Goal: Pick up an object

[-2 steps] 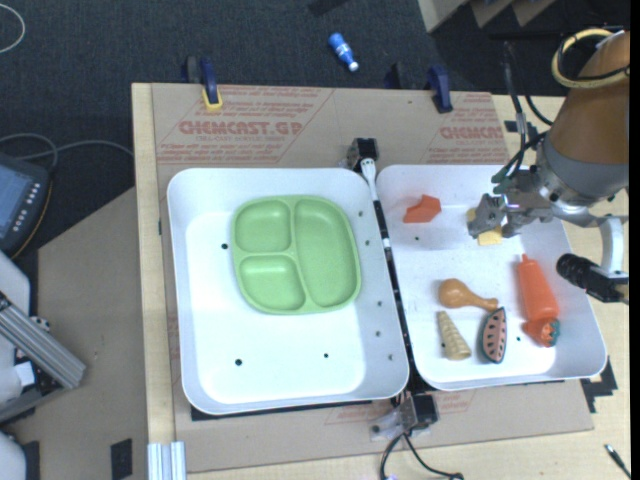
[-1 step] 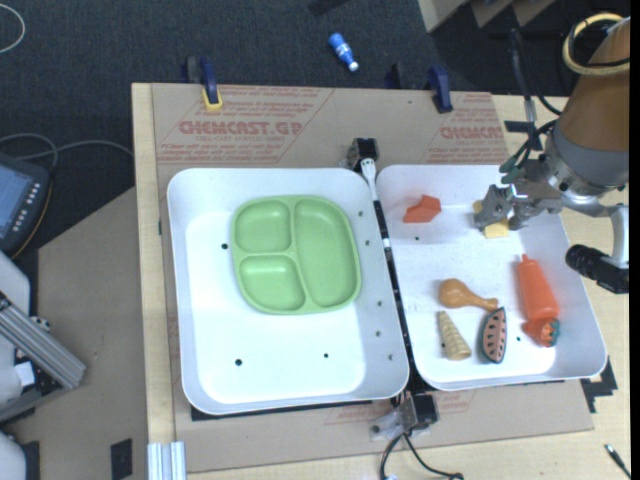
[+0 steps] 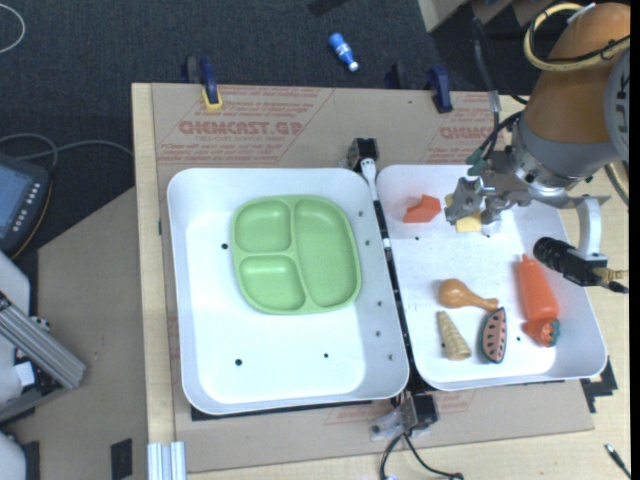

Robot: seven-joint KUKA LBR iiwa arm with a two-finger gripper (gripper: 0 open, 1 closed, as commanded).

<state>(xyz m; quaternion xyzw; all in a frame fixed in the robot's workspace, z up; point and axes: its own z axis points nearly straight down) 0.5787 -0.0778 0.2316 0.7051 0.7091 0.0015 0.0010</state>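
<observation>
The right bin [image 3: 575, 363] holds several toy foods: an orange wedge [image 3: 422, 209], a small pale yellow piece [image 3: 468, 224], a tan drumstick [image 3: 462, 293], a waffle cone [image 3: 453, 334], a watermelon slice [image 3: 493, 335] and a carrot [image 3: 538, 298]. My gripper [image 3: 478, 204] hangs over the far part of this bin, directly above the yellow piece and just right of the orange wedge. The yellow piece peeks out beneath the gripper's lower edge; whether it is touched or gripped is hidden.
The left bin [image 3: 200, 348] holds a green divided plate [image 3: 297, 253]. A ridge where the two bins meet [image 3: 388, 268] runs between them. The arm's grey and orange body [image 3: 575, 78] reaches in from the upper right. Blue clamps [image 3: 209, 78] sit at the bench's far edge.
</observation>
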